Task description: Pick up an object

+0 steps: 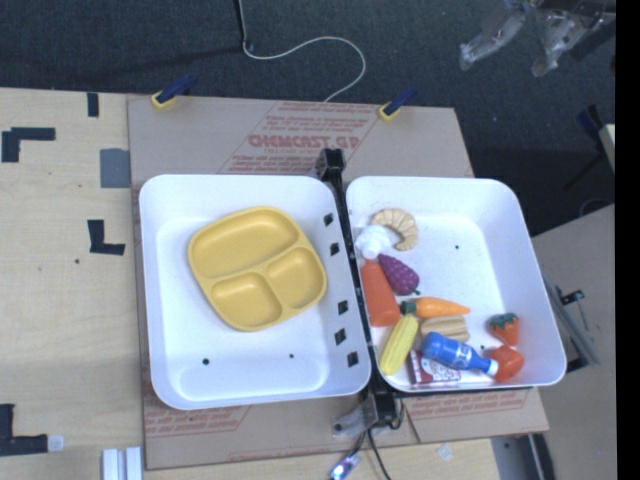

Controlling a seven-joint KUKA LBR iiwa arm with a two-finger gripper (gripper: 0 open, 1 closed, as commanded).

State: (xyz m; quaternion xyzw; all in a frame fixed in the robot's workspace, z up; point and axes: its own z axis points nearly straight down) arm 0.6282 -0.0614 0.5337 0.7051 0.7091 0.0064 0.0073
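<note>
The claw (545,30) is seen high at about one o'clock, well apart from both bins, over the dark floor beyond the desk (60,268); its fingers look spread apart with nothing between them, though the view is blurred there. No object is held yet. In the left bin (160,298) a yellow divided plate (257,268) lies flat. The right bin (500,218) carries the pickable clutter, bunched toward seven o'clock of that bin: a croissant (397,226), purple grapes (400,273), a large carrot (378,295), a small carrot (440,308), a corn cob (398,341), a blue tube (455,353), and a strawberry (505,327) set somewhat apart at four o'clock. These are judged to be light, stiff plastic toys, smooth and liable to slip. The strawberry is judged the easiest target, being clear of neighbours; it would best be taken across its body. The carrots would be gripped across the middle.
</note>
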